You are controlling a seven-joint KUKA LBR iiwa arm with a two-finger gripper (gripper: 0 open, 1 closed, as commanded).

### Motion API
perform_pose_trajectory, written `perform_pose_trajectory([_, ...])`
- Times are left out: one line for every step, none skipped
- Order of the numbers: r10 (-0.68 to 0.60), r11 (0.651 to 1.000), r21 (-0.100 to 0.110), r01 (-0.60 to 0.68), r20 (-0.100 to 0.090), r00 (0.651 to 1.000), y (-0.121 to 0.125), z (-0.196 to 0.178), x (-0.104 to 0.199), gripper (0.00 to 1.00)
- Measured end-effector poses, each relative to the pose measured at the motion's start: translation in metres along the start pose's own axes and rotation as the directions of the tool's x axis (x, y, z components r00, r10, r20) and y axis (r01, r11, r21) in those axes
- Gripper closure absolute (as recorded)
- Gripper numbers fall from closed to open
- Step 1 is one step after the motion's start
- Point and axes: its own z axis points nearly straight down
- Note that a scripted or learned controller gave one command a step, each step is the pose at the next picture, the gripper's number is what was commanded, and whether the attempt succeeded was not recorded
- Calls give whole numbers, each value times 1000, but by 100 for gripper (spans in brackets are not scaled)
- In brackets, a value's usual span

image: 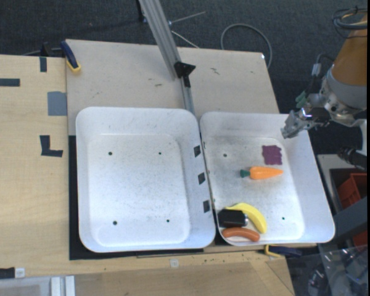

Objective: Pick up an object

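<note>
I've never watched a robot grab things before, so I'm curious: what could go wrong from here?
1. The yellow toy banana, small black block and red sausage-shaped toy crowd the near corner of the right white bin, so a grab there might catch two, or hit the wall.
2. The flat purple piece lies low and may slip.
3. The gripper hovers at the far rim and could clip it descending.

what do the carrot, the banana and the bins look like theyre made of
Carrot: probably toy plastic, uniform orange with a green end. Banana: likely plastic or rubber too, flat even yellow; too small to tell the finish. Bins: seemingly moulded white plastic, rounded corners and rims, matte and speckled with dark scuffs.
</note>
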Motion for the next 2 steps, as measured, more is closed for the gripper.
perform_pose_trajectory([0,1000,3,0,-1,1000,1,-31,0,100])
perform_pose_trajectory([-3,1000,8,3,-3,1000,-18,-27,51,100])
